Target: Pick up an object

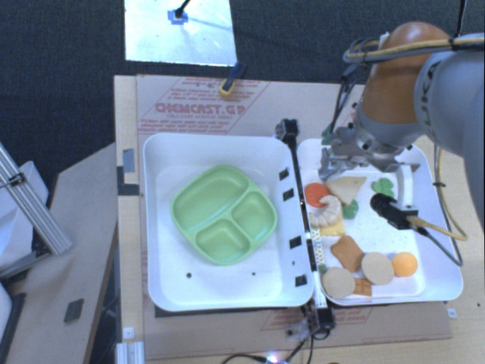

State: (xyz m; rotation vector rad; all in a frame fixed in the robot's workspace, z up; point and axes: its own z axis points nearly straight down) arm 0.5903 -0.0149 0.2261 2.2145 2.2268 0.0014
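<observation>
Nearest the lens, a round tan biscuit (339,282) lies at the front edge of the right bin (447,279), with a small brown cracker (363,287) touching it on the right. Just behind them are a second tan disc (377,268), an orange ball (405,264) and a larger brown cracker (348,252).

These are toy foods, and all of them are in the right bin. Its back half holds a pale wedge (347,188), a red tomato slice (316,194) just left of the wedge, and a pink-and-white shrimp (327,211) in front of both, resting on a yellow slice (332,227). A green leafy piece (384,186) sits to the right of the wedge.

The gripper (330,170) hangs low over the back left part of this bin, directly behind the wedge and tomato slice and very close to them. Whether it is open or closed I cannot tell, and nothing can be seen held in it. The grey arm with its orange band reaches in from the right, above the bin's far corner.

The left bin (151,226) holds a light green divided plate (224,214), lying flat and turned at an angle. Both bins rest on cardboard with red lettering (201,108), and a shiny square sheet (178,21) lies beyond it.
</observation>
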